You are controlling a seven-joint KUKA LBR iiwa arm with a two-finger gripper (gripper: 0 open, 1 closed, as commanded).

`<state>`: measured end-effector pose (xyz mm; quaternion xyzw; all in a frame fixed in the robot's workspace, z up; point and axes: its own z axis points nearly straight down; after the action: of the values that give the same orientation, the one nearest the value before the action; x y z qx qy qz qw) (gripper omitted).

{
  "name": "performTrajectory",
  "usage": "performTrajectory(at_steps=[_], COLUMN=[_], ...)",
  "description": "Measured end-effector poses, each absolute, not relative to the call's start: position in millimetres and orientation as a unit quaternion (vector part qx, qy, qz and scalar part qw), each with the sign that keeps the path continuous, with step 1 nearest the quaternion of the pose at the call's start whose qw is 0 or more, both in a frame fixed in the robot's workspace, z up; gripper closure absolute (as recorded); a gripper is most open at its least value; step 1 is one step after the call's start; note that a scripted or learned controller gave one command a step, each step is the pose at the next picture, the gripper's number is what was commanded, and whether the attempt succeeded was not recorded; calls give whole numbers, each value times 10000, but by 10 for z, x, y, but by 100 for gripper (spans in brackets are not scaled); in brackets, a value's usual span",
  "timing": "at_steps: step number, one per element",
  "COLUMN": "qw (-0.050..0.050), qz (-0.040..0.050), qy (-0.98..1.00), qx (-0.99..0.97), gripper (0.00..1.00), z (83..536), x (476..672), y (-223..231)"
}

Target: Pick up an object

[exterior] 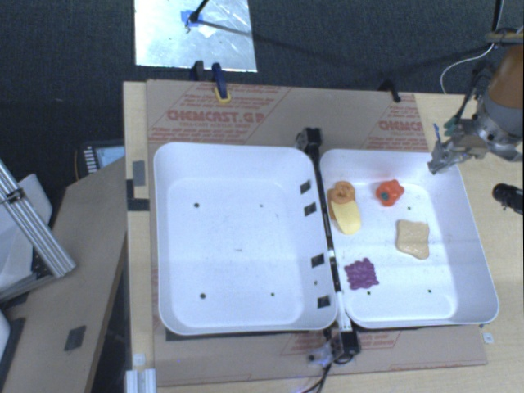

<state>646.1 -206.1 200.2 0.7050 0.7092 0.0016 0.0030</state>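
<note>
The pincer (440, 160) hangs over the far right corner of the right bin (467, 219), just off to the side of the things it could pick, so it looks poised above the bin and not yet committed to any one of them. It holds nothing; how far it is spread cannot be told at this size.

All candidates lie in the right bin, well apart from each other, which should leave room to close around one. A yellow piece (346, 217) with an orange ring (341, 191) touching its far end lies near the divider; a red-orange pepper (390, 191) sits nearest the pincer; a tan slice (413, 239) and a purple cluster (361, 273) lie nearer the front. The left bin (176, 219) holds no objects. Both rest on the surface (270, 105).
</note>
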Motion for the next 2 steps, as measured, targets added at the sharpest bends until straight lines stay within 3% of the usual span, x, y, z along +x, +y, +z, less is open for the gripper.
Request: performTrajectory(at_steps=[1, 2], qw=[-42, 49], qz=[-10, 59], qy=[7099, 7114], qx=[7043, 7028], gripper=[100, 100], z=[1704, 3289], x=[5617, 5416], y=[-1120, -456])
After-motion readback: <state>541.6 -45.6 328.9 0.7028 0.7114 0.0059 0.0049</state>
